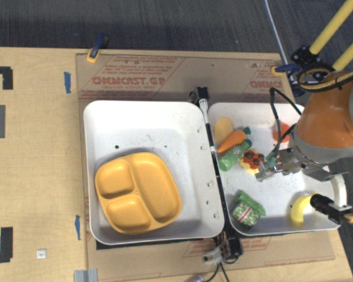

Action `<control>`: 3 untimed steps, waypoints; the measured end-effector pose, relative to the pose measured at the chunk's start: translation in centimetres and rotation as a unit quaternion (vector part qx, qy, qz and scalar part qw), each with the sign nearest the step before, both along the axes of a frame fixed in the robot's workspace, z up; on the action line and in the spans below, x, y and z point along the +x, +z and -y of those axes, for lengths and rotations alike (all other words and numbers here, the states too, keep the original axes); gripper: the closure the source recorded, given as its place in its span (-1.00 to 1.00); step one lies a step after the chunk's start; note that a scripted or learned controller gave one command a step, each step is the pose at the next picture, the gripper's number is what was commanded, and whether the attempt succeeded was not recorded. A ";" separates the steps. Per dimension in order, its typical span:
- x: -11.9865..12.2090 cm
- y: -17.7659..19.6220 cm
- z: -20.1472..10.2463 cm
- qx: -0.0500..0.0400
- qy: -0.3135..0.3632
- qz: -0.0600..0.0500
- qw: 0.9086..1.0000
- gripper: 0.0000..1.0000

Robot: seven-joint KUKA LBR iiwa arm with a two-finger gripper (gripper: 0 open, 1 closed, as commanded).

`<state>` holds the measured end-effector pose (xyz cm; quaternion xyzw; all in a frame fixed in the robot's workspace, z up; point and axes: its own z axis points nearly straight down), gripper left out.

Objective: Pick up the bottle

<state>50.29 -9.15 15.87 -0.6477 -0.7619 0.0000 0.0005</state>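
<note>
A small green bottle (pixel 230 157) lies on its side in the right bin (pixel 265 113), near that bin's left wall and just below an orange carrot (pixel 232 139). My gripper (pixel 266 168) hangs low over the middle of the right bin, a short way right of the bottle. It is right beside a small red and yellow toy (pixel 252 159) that sits between it and the bottle. The bottle is not between the fingers.
The right bin also holds a pale yellow piece (pixel 223 126) at the back, a green packet (pixel 246 210) at the front and a yellow fruit (pixel 298 209) at the front right. A yellow divided plate (pixel 137 190) lies in the left bin (pixel 141 117).
</note>
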 end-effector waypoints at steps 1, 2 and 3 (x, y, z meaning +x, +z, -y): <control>-1.8 -6.0 0.4 0.000 0.127 0.001 0.992 1.00; -2.0 -7.1 1.0 -0.002 0.253 0.005 0.967 1.00; -2.3 2.6 -8.5 0.000 0.257 0.001 0.966 1.00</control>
